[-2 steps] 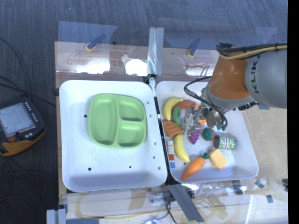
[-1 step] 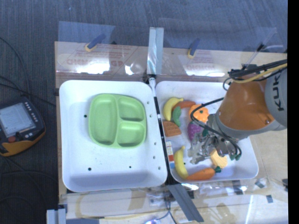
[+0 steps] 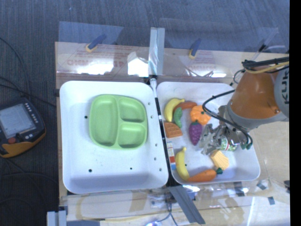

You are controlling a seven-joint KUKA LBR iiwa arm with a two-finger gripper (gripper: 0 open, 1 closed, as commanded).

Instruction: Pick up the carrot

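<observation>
Orange and untouched, the carrot (image 3: 203,175) lies at the lower edge of the right bin (image 3: 248,169), beside a banana (image 3: 180,164). Our gripper (image 3: 210,140) hangs just above it; we cannot tell its opening. Pickup remains undone.

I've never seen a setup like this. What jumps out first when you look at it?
Probably the orange-banded arm reaching in from the right, its gripper low over the right bin. That bin holds bright toy food: bananas, purple grapes, and a carrot by its near edge. In the left bin sits a green divided plate.
</observation>
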